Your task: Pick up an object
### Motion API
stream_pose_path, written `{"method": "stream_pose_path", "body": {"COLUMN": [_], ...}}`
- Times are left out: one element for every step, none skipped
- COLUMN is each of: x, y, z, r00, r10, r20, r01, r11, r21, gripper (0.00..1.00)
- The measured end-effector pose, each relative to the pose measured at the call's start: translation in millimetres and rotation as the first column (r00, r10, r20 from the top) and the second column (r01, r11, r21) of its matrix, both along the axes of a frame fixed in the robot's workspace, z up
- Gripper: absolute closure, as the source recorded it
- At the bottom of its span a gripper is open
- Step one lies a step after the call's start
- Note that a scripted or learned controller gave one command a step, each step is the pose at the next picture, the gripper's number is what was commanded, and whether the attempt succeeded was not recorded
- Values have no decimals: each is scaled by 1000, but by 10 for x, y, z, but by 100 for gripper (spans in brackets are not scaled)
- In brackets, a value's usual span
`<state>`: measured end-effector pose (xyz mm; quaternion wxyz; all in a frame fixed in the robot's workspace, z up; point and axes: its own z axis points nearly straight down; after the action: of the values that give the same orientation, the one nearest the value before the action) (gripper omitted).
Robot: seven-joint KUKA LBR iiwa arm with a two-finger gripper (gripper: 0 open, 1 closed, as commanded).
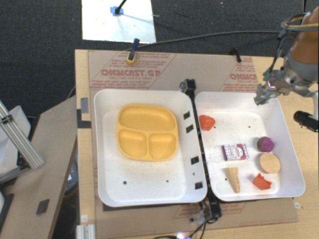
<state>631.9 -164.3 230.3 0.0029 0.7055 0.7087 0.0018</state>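
Observation:
The right bin [249, 116] holds several small objects: an orange-red piece [206, 122] at its far left, a purple and white box [235, 152] in the middle, a purple ball [265, 144], a tan round disc [269, 163], a waffle cone [232, 178] and a red piece [261, 182] near the front. My gripper [263, 94] hangs over the bin's far right corner, well apart from all of them. Nothing shows between its fingers.
The left bin [107, 183] holds a yellow divided plate [147, 132]. A row of black clips [192, 128] runs along the seam between the bins. A cable crosses the brown board [149, 71] behind the bins. A metal rail [20, 138] stands at the left.

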Motion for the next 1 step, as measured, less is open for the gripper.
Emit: {"method": "stream_pose_path", "body": {"x": [-129], "y": [416], "z": [49], "r00": [1000], "r10": [3], "r20": [-5], "r01": [-3], "r11": [1000], "r21": [2], "gripper": [100]}}
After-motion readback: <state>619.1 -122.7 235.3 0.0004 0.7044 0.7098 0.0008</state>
